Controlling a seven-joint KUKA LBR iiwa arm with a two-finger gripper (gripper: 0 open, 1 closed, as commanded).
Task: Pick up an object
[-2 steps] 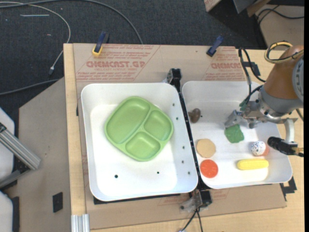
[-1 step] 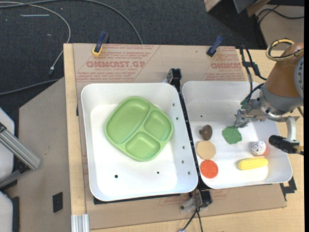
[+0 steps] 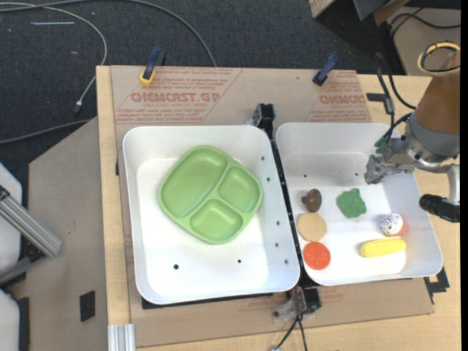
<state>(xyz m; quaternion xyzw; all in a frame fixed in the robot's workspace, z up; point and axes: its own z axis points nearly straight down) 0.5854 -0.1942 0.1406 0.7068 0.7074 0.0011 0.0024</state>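
Hovering over the upper part of the right bin (image 3: 351, 134), the tool (image 3: 374, 168) sits at the end of the grey arm (image 3: 439, 123) that comes in from the right, and nothing is lifted yet, so the approach step looks to be the one in hand. How far its tips stand apart I cannot tell: from this slanted height the tool is small and partly merged with its own housing, and no object shows between them. The candidates all lie in the lower half of that bin. A green lump (image 3: 352, 203) rests just below the tool and is the nearest; to its left a small brown piece (image 3: 313, 199) sits above a tan disc (image 3: 312, 227), with an orange-red disc (image 3: 316, 255) below that. Toward the right wall lie a speckled white-and-orange ball (image 3: 392, 224) and a yellow oblong (image 3: 382, 248). The left bin (image 3: 139, 196) holds a green divided plate (image 3: 210, 194), well apart from the tool. The next move probably calls for shifting a little toward the green lump, centring over it, and descending straight with the tips spread wide enough to straddle it. The flat discs would likely be harder to catch, since they lie low on the bin floor.
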